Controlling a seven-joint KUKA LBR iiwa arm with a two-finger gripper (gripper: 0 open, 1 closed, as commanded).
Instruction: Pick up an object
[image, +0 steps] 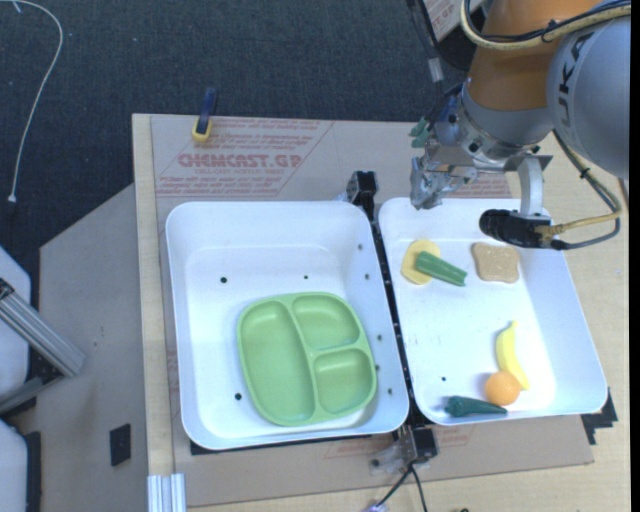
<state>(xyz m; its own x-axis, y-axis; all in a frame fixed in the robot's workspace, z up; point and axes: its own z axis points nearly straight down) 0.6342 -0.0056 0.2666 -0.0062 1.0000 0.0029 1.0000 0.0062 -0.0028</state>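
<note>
Dark carpet surrounds my desk (160, 160), a cardboard-topped sheet bearing two white bins. My pincer (428, 192) hangs over the far rim of the right bin (580, 330), holding nothing; whether its tips are apart or together I cannot tell. Nearest below it lies a green pod (441, 268) across a yellow slice (417, 262), then a tan toast (497, 262), and further off a banana (510, 356), an orange (502, 389) and a dark green piece (474, 406). I judge the pod the best target: come straight down, straddle its narrow width and clear the rim. All look like smooth moulded plastic. Left bin (190, 300) holds a glossy green divided plate (305, 355).
</note>
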